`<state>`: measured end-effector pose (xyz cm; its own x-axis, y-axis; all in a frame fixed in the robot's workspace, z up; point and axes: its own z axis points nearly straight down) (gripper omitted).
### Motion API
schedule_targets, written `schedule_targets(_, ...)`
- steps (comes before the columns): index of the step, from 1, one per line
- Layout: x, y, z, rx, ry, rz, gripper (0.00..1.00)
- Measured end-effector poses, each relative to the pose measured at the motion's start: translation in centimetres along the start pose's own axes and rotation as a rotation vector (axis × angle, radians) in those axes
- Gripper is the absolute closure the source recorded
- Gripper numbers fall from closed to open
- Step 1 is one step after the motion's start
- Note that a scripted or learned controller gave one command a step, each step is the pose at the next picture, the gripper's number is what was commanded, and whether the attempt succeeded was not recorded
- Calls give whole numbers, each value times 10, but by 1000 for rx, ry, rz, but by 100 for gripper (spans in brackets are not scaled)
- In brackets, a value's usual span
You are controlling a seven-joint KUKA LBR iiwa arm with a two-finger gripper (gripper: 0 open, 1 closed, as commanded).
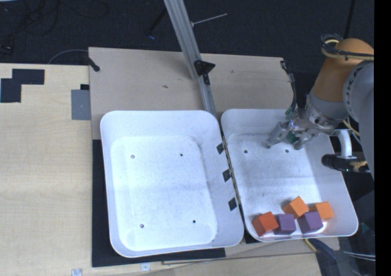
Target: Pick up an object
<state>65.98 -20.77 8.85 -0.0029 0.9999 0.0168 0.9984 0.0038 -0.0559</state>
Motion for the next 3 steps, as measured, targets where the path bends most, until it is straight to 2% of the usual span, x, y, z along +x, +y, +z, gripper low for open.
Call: schedule_targets(3,0,0,0,0,-1,-2,0)
